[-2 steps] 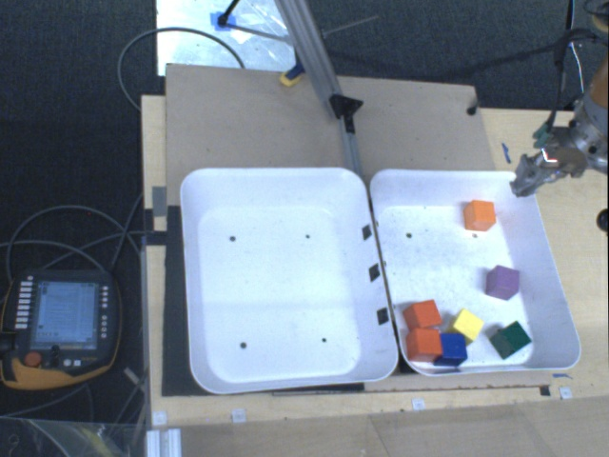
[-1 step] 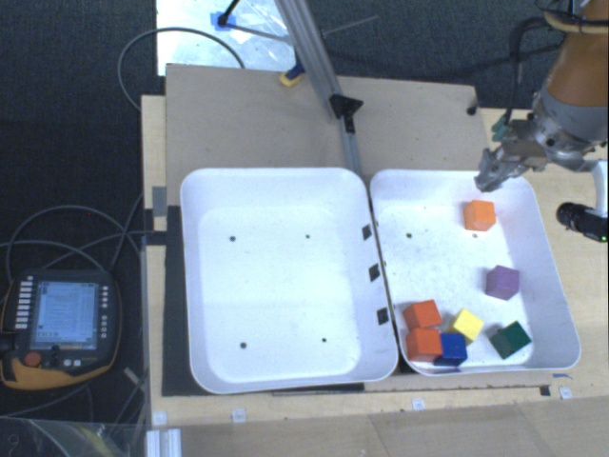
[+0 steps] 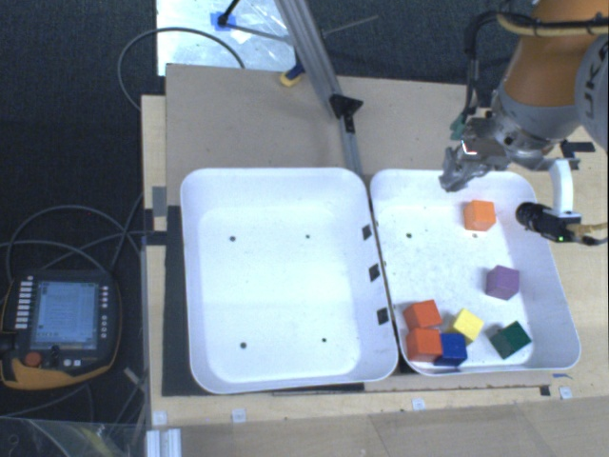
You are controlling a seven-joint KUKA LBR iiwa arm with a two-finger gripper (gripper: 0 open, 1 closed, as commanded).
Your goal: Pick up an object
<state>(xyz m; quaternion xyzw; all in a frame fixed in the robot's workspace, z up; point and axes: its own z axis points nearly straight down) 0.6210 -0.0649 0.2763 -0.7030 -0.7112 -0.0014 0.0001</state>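
One claw (image 3: 461, 175) hangs over the right bin's (image 3: 542, 255) far edge.

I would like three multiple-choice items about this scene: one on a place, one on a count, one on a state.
1. Where do the blocks lie?
A. left bin
B. right bin
C. bench

2. How many orange blocks are there?
A. one
B. two
C. three

3. What is the gripper doing?
A. hanging over the right bin's far edge
B. pressing the green block
C. resting in the left bin

Key: 1 B, all lie in the right bin. 2 C, one apart, two stacked close. 3 A, the gripper hangs there.
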